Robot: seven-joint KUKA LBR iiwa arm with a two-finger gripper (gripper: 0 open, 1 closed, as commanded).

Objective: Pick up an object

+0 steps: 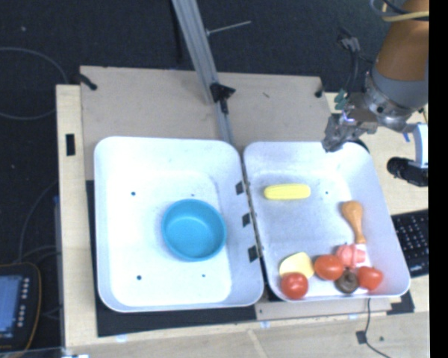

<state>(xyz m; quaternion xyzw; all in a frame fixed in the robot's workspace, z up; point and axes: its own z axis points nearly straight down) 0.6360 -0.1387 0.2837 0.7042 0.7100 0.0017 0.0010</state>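
Camera view: gripper (336, 142), state unclear, hangs over right bin's (313, 155) far rim; yellow object (287, 192) lies apart.

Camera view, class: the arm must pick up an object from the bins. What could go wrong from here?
1. The red pieces, the yellow wedge and the dark round piece crowd one corner of the right bin; the pincer may nudge neighbours or grab two.
2. That cluster hugs the bin wall, perhaps blocking a finger.
3. The yellow oblong may roll away.

A bowl (194, 230) lies in the left bin (119, 162); the right bin (313, 162) holds food items clustered at its near edge.
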